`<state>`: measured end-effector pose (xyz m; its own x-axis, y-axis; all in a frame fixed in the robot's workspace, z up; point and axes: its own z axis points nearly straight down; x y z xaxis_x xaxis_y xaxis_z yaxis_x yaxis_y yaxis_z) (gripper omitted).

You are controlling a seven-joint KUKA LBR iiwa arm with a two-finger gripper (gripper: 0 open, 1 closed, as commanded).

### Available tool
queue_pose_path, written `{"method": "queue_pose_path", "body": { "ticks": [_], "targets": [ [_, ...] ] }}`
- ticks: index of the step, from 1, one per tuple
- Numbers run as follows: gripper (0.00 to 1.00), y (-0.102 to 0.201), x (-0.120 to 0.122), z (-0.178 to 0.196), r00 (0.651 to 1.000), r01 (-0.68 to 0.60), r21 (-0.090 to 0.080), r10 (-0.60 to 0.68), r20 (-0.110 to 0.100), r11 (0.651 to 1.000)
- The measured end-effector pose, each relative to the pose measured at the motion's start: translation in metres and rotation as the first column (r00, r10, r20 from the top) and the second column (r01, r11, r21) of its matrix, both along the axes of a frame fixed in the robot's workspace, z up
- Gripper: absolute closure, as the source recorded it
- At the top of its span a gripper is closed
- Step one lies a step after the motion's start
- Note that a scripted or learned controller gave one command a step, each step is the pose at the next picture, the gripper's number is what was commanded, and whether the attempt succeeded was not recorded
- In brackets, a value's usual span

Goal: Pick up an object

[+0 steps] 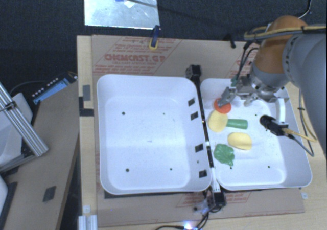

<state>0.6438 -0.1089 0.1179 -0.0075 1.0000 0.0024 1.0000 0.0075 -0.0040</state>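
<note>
Hanging low over the right bin [294, 170], my pincer [237, 96] sits just up and to the right of the red piece [223, 105], which I take as my marker for everything else. From this slant I cannot tell how far the pincer is open, or whether it has hold of anything. It looks to be touching the red piece's upper edge, though the angle is too poor to be sure.

The red piece lies flat on the bin floor, close to the seam between the two bins. Just below it in the view, touching or nearly so, is a pale yellow piece [217, 121]. Below and to the right of the red piece lies a green roll [237, 123] on its side, its end against the pale yellow piece. Farther down on that same side rests a yellow lump [239, 140]. Farthest below the red piece sits a crumpled green thing [224, 154], near the seam.

Left of the red piece, across the seam, is the left bin [104, 137]. Up and to the right of it rises my arm [306, 60], with its orange band [273, 45] above the wrist.
</note>
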Motion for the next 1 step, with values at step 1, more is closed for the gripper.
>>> {"method": "queue_pose_path", "body": {
  "ticks": [1],
  "targets": [
    [1.00, -0.0026, 0.0027, 0.0156, 1.000, 0.000, -0.003, 0.000, 0.009, 1.000]
  ]
}}
